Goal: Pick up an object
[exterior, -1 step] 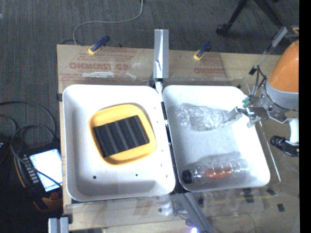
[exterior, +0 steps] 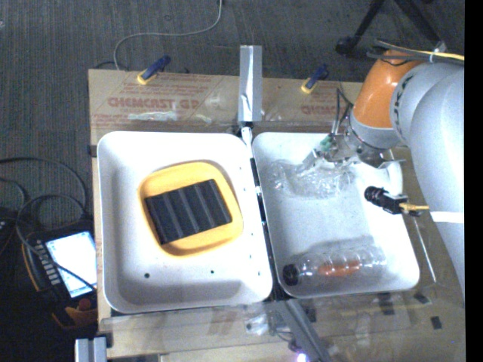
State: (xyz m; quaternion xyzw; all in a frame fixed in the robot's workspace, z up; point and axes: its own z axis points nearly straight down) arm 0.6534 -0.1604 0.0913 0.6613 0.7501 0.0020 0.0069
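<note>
- Two shallow white bins sit side by side on the bench: the left bin [exterior: 113,225] and the right bin [exterior: 392,225], their inner rims touching along the middle
- In the left bin lies a yellow tray [exterior: 155,191] with a dark, ribbed insert, turned at a slight slant and resting near the bin's centre
- Along the near wall of the right bin lies a clear plastic bottle [exterior: 336,264] on its side, dark cap pointing toward the left bin, something orange showing through its body
- Toward the far side of the right bin sits a crumpled clear plastic wrapper [exterior: 306,179], hard to make out against the white floor
- The grey arm [exterior: 434,134] with its orange band [exterior: 377,96] reaches in from the right, over the right bin's far right corner
- The gripper [exterior: 332,148] is down at the far edge of the crumpled wrapper, just beside or touching it; which one, the view does not settle
- Whether the gripper is released or clenched cannot be told, as its tip is small and blends with the clear plastic
- A small black part [exterior: 381,197] with a yellow tip juts out from the arm over the right bin's right side
- Both the bottle and the yellow tray lie well apart from the gripper
</note>
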